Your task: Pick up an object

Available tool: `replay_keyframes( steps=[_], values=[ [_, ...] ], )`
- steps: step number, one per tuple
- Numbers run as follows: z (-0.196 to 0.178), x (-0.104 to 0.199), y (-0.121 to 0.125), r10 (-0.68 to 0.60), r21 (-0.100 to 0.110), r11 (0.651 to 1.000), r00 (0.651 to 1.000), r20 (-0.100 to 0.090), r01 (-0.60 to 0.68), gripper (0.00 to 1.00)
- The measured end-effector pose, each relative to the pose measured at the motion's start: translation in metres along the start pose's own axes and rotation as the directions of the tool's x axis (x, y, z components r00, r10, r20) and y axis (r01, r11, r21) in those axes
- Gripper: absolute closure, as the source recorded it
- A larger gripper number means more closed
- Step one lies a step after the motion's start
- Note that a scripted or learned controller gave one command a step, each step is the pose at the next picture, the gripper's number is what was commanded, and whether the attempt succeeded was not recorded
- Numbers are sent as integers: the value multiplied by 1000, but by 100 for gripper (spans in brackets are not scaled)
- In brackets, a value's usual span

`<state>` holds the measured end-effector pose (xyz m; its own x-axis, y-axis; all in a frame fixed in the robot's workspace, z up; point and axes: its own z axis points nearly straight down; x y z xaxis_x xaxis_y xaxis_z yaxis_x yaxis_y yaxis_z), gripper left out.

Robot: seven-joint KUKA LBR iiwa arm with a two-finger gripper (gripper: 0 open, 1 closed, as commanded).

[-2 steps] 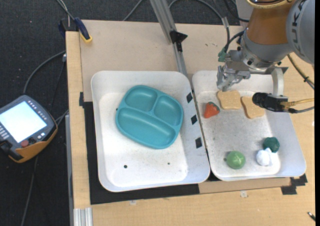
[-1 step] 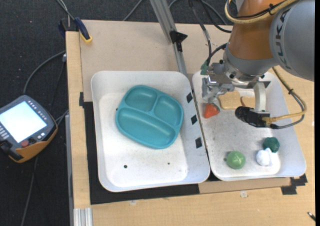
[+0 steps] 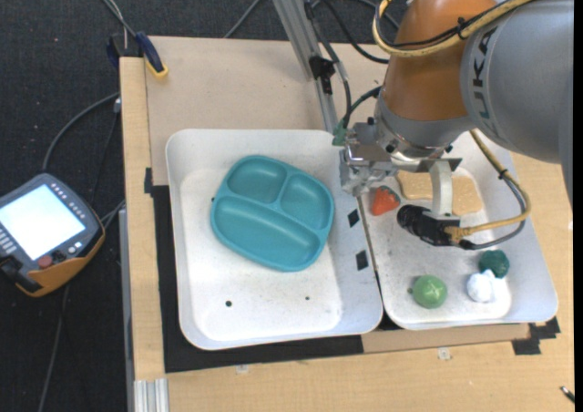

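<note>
Reaching in from the right, the arm hangs over the right bin. The left bin bears a teal plate with three compartments. The gripper is low at the right bin's left wall, just above an orange piece; how it stands I cannot tell. Beside it lies a tan slice, partly hidden. Near the front edge lie a green ball, a white piece and a dark green piece touching it.
</note>
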<state>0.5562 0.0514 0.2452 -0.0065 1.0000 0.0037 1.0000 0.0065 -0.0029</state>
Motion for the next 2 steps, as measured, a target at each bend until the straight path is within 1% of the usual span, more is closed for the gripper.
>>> replay_keyframes(
  steps=[1, 2],
  values=[
    [5, 39, -22, 1, 2, 1000, 1000, 1, -1, 100],
    [5, 36, -21, 6, 0, 1000, 1000, 3, -6, 0]
  ],
)
